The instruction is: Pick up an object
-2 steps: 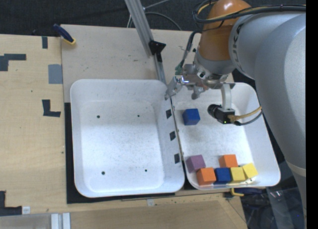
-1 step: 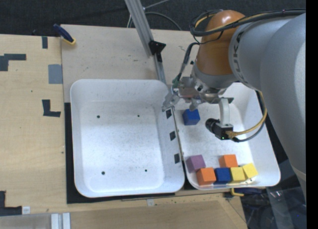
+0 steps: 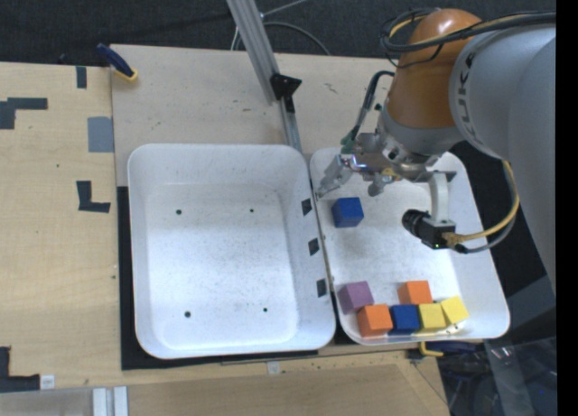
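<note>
While open, fingers [image 3: 350, 180] above blue cube [image 3: 347, 212]

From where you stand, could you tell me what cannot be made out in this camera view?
- Gripper: fingers blurred and small; open or shut unclear.
- Right bin: its far wall is hidden behind the arm's wrist.
- Block cluster at the near wall: blocks overlap, so the exact count is uncertain.
- Blue cube: whether the gripper touches it is unclear.

We look down at a slant from one fixed camera above the bench [image 3: 208, 107], taking in both white bins [image 3: 217, 243], the arm [image 3: 470, 71] entering from their right.
</note>
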### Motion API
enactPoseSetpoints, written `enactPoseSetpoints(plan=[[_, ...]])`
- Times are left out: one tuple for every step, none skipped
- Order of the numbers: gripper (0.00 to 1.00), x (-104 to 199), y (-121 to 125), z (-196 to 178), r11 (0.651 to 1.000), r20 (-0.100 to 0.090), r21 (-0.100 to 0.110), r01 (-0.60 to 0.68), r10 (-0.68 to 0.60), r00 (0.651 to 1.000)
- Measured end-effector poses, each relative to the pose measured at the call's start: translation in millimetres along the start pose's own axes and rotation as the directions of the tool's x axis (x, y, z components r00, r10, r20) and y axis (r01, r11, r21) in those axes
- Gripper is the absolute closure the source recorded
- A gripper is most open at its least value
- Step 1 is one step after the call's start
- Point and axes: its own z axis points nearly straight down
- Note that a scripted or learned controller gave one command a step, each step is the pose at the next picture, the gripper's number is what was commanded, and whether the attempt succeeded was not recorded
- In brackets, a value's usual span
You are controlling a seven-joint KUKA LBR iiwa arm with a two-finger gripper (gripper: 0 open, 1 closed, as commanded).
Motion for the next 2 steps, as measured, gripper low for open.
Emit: enactPoseSetpoints(plan=[[0.00,-63,-14,-243,1.000,0.001,-0.008,0.001,-0.001,1.000],[0.00,-31,-18,-270,1.000,-0.001,-0.003,0.005,-0.005,1.000]])
